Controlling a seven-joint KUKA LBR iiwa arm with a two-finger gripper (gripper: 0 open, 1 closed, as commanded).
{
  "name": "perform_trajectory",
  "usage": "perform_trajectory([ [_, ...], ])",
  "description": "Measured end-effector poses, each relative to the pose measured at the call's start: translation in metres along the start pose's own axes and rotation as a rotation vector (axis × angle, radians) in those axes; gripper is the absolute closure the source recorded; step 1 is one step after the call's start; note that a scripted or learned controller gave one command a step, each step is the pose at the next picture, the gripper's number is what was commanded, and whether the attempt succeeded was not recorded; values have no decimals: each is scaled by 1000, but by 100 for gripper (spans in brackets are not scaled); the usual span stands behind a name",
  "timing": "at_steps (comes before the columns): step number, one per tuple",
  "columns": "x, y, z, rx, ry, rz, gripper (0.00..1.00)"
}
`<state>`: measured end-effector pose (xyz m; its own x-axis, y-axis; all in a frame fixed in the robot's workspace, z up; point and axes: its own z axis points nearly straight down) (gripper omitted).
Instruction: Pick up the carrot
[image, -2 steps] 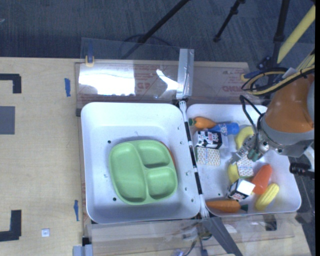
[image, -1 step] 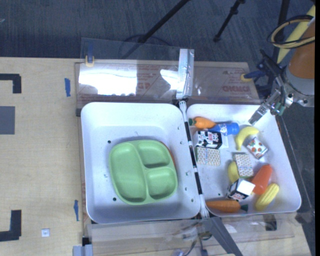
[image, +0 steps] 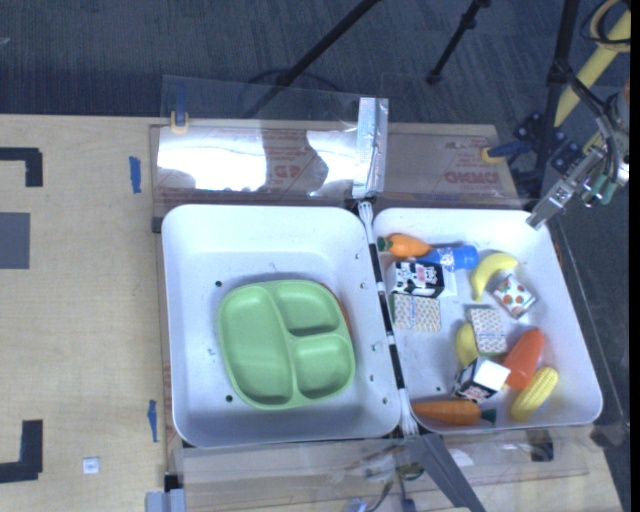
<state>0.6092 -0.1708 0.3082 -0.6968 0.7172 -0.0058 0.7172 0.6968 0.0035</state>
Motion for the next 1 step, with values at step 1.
perform_trajectory([
  [1,-57,-6,12,0,-1,35,100],
])
